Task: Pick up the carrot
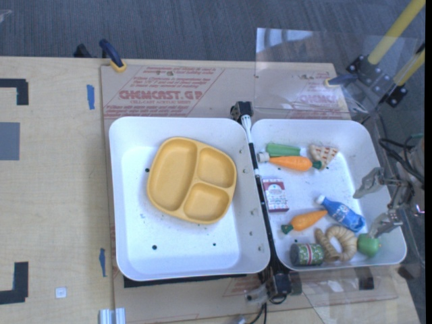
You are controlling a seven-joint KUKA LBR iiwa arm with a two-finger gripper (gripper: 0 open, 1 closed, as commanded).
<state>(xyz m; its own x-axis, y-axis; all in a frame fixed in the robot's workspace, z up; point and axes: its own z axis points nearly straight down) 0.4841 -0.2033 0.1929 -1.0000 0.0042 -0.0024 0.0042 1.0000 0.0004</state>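
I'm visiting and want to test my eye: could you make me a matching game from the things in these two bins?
Things:
1. yellow divided plate
2. blue bottle
3. green can
4. red and white carton

Places:
A. right bin's near edge, beside the pretzel
B. left bin
C. right bin, close to the divider between bins
D. right bin, between a carrot and the tool

Pairs: 1-B, 2-D, 3-A, 4-C

- The gripper (386, 201) at the right bin's (370, 140) right rim is partly cut off by the picture's right edge, and its arm is out of sight.
- The label on the small red carton (275, 196) is too small to read.
- The green ball (368, 245) is partly hidden behind the pretzel (339, 242).
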